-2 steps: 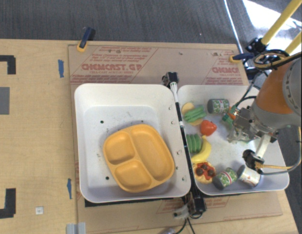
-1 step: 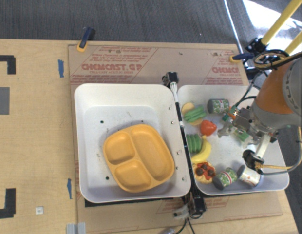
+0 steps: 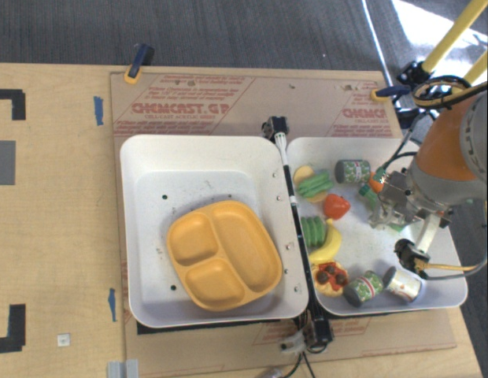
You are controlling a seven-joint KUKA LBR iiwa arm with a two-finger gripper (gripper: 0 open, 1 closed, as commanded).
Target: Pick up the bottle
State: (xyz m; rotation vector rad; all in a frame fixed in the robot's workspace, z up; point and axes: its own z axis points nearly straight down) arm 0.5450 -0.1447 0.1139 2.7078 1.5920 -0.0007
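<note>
right bin (image 3: 452, 286) — toy food and cans crowded together; gripper (image 3: 386, 211) low over a green bottle (image 3: 372, 199), presumably to grasp it — its state i cannot tell.

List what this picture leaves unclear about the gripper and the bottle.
- Gripper: its fingers are hidden under the wrist in the camera view.
- Bottle: mostly covered by the gripper; whether it is gripped cannot be told.
- Arm: cut off by the right edge.
</note>
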